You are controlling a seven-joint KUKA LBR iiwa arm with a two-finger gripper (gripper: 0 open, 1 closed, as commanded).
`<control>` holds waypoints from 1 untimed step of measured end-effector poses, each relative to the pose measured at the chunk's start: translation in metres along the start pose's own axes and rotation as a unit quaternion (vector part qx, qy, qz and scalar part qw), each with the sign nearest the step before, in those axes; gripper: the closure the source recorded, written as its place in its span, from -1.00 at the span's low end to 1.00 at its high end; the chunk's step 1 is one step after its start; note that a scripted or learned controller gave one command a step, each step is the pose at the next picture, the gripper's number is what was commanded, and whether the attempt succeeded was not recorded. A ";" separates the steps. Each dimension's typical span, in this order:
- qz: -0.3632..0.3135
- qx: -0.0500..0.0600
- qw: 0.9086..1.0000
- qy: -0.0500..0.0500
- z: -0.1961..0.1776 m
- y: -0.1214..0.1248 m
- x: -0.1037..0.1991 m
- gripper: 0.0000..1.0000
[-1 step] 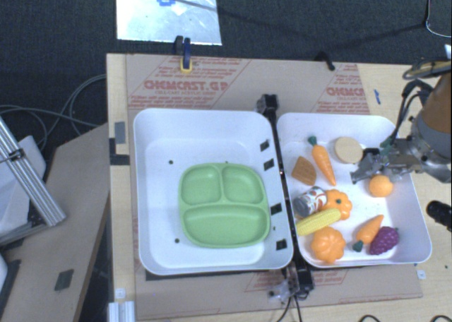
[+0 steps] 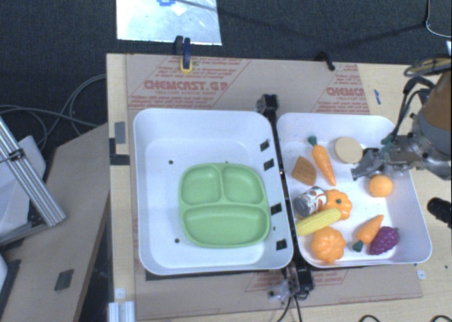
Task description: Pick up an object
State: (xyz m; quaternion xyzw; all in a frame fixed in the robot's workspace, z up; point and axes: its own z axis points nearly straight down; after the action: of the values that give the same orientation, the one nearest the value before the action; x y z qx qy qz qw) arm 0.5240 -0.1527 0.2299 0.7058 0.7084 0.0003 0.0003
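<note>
The right bin (image 2: pixel 406 193) holds several toy foods. A long carrot (image 2: pixel 323 162), a beige round disc (image 2: pixel 347 150) and a brown wedge (image 2: pixel 304 171) lie toward its back. In the middle lie a silver can (image 2: pixel 309 201), an orange pepper (image 2: pixel 338 203) and a yellow corn cob (image 2: pixel 318 222). A pumpkin-like orange piece (image 2: pixel 328 243), a small carrot (image 2: pixel 369 229) and purple grapes (image 2: pixel 383 240) sit at the front. An orange ball (image 2: pixel 381 186) rests by the right wall. My gripper (image 2: pixel 365 164) hangs over the bin's right side, just up-left of the ball and right of the disc.
The left bin (image 2: pixel 152 172) holds a green divided plate (image 2: pixel 224 204). A black divider with clips (image 2: pixel 277 172) runs between the bins. Cardboard (image 2: pixel 212 84) lies under both bins. A blue-and-yellow clamp (image 2: pixel 185 54) sits at the cardboard's back edge.
</note>
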 end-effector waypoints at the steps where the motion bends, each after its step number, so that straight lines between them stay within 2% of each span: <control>1: 0.002 0.002 1.000 0.000 0.056 -0.005 -0.009 -1.00</control>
State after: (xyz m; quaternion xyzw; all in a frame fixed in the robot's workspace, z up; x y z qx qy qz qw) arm 0.5195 -0.1615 0.1741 0.7069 0.7073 -0.0010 -0.0014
